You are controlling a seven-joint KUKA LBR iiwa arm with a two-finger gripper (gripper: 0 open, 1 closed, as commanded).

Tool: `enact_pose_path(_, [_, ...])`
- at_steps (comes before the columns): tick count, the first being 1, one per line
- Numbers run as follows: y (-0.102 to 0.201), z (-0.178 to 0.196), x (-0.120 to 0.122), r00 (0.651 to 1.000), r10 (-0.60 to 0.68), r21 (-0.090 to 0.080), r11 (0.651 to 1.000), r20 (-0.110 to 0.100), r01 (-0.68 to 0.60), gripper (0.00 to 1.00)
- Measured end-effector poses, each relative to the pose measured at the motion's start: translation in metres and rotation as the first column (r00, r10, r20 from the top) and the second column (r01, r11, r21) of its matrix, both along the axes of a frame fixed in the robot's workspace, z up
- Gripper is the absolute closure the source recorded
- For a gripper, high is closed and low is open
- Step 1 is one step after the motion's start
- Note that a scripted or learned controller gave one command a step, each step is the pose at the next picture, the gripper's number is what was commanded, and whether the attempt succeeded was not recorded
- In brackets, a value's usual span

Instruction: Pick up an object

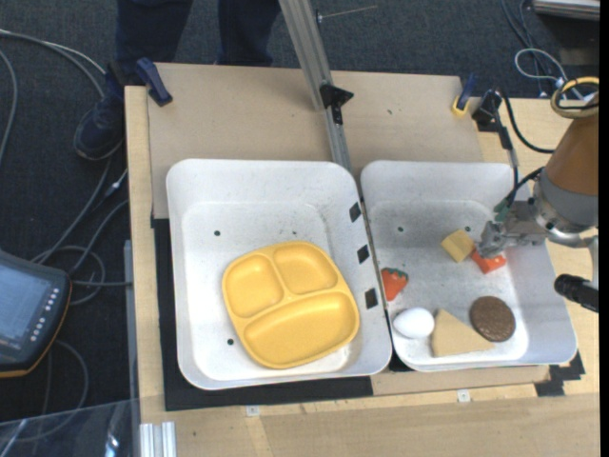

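Left bin (190, 198): shallow white plastic tray, speckled, set touching its twin along the centre seam. It bears one item, a yellow three-compartment plastic plate (290, 303), lying flat toward the near side, all compartments bare. Judged not a target here; it is wide and flat, a poor fit for a two-finger grasp.

Right bin (419, 184): matching white tray, holding the loose pieces, grouped in its near half.
- Small red toy vegetable with a green top (394, 281), against the left wall.
- White egg-shaped piece (414, 323), near the front left corner.
- Tan wedge-shaped block (454, 336), just beside the egg, touching or nearly touching the brown disc.
- Small yellow block (458, 246), apart from the others, mid-bin.
- Small red-orange block (491, 262), just right of the yellow block, directly under the tool.
- Dark brown round disc, cookie-like (493, 318), near the front wall.

Gripper (497, 241): grey, lowered into the right bin on the orange-banded arm, its tip at the red-orange block. That block is judged the likely pick, being small and clear of neighbours on most sides. Whether the jaws are spread or closed around it cannot be told; the wrist hides them.
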State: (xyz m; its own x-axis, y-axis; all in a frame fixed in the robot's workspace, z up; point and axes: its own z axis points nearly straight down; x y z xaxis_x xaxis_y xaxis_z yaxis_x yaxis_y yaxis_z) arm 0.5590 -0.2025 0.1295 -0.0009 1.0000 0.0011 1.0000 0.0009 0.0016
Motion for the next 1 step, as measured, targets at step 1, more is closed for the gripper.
enact_pose_path(1, [-0.0051, 0.0447, 0.0006, 1.000, 0.000, -0.003, 1.000, 0.004, 0.000, 1.00])
